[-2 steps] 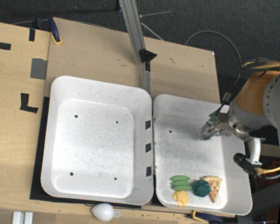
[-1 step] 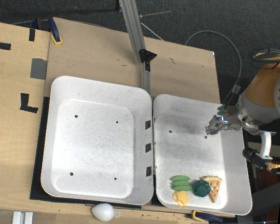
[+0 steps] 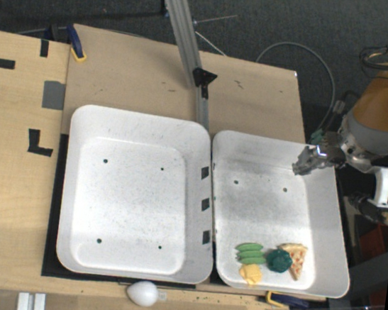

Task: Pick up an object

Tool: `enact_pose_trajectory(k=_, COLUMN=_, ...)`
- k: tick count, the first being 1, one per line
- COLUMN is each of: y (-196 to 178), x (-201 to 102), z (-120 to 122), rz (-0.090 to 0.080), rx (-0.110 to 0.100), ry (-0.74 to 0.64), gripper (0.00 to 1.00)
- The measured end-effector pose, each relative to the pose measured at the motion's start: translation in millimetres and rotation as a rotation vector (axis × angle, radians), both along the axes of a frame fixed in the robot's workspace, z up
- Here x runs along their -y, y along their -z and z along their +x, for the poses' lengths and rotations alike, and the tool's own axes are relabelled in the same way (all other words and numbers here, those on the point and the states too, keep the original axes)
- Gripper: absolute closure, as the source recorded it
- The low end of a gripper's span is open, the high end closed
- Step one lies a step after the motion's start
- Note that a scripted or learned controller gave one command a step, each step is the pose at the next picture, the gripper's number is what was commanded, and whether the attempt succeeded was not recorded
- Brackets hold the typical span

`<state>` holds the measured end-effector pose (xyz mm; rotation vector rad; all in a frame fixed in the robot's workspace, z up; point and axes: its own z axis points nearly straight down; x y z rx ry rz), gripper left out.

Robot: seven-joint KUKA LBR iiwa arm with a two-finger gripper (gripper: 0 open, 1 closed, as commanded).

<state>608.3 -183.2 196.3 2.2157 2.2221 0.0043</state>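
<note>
Evidently gathered for easy picking: four small toy foods bunched in the near right corner of the right shallow white plastic bin (image 3: 242,193), well apart from the small dark metal pincer (image 3: 309,160) at the end of the grey arm with the orange band (image 3: 381,105). Poised over the far right edge of that same bin, above bare floor, reaching in from the right; too small and dark to tell how the pincer stands, wide or narrow, and nothing visible in it. Lying side by side and touching, or nearly so: a pair of green pod-shaped pieces (image 3: 250,252), smooth and elongated; just below, a small yellow lumpy piece (image 3: 251,273); to the right, a dark teal knobbly lump like a broccoli head (image 3: 279,261); against that, a tan wedge like a pizza slice (image 3: 297,260), speckled and flat. Likely moulded plastic or rubber, light, matte, apt to slide on the slick speckled bin floor. Hard to single out one while packed so close. Alongside, the left shallow white bin (image 3: 131,192), rounded at the corners, dotted with small dark holes, clipped to its neighbour at the shared rim. Beneath both, a pale wooden worktop (image 3: 7,160), marked with black tape; on its near edge, a white egg-shaped object (image 3: 143,293), smooth and glossy, outside either bin
</note>
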Motion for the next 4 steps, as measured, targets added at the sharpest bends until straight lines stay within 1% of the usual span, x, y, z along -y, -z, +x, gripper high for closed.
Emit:
enact_pose_trajectory(k=1, y=-61, x=1, z=9, rz=-0.001, rx=0.002, ry=0.000, gripper=1.00)
enact_pose_trajectory(k=2, y=-47, x=-56, z=11, rz=0.001, rx=-0.006, ry=-0.003, gripper=1.00)
enact_pose_trajectory(k=3, y=-53, x=-108, z=18, rz=0.002, rx=-0.006, ry=-0.004, gripper=1.00)
enact_pose_trajectory(k=4, y=-45, x=-160, z=30, rz=0.001, rx=-0.006, ry=-0.004, gripper=1.00)
